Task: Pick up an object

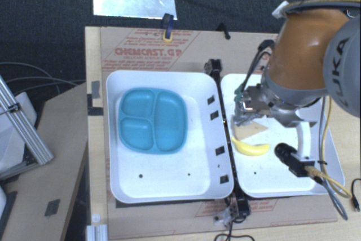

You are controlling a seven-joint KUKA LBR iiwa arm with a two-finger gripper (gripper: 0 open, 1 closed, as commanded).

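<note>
A yellow banana (250, 148) lies in the right bin (265, 186), near its left wall. Just above it rests a flat tan piece (252, 131), partly under the arm. My gripper (243, 114) hangs low over the right bin's left side, right above the tan piece and the banana's upper end. The arm's grey wrist and orange band cover much of the bin behind it. A light blue divided plate (152, 119) lies in the left bin (169, 186).
A black divider strip (221, 127) with clips runs between the two bins. A black cable connector (293, 160) and yellow hoses hang off the arm over the right bin's lower right. A cardboard sheet (148, 48) lies under the bins.
</note>
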